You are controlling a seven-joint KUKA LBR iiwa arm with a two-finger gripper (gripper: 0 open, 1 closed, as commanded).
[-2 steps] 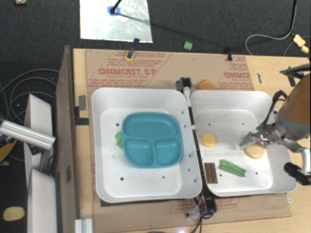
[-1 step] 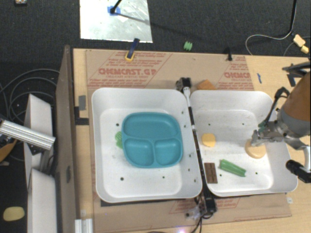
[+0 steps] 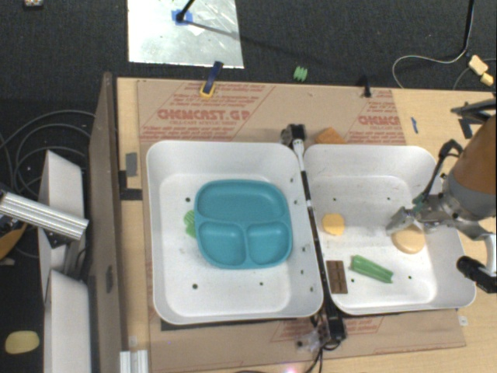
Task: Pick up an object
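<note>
The arm [image 3: 474,173] comes in from the right and reaches down into the right bin [image 3: 373,165]. Its gripper [image 3: 405,221] sits low near that bin's right side, just above and touching the upper edge of a tan, rounded piece [image 3: 410,242]. I cannot tell from here whether the gripper is wide or narrow; the metal parts blur together, and nothing clearly sits between them.

In the same bin, a small yellow round piece [image 3: 334,224] lies near the left wall, well apart from the gripper. Below it, at the bin's lower left, is a brown block [image 3: 336,277] lying flat, and just beside that to the right is a green pod [image 3: 371,270], set at a slant. The tan piece is to the upper right of the pod, near but not touching it.

The left bin [image 3: 167,208] holds a blue tray [image 3: 242,222] with three compartments, one wide at the top and two smaller below. A bit of something green [image 3: 189,222] pokes out from under the tray's left edge; most of it is hidden.

An orange thing [image 3: 330,136] rests on the desk [image 3: 256,107] just behind the right bin's top left corner. Beyond the desk, on the dark floor, lies a shiny sheet [image 3: 186,22], and cables [image 3: 46,134] coil off to the left.
</note>
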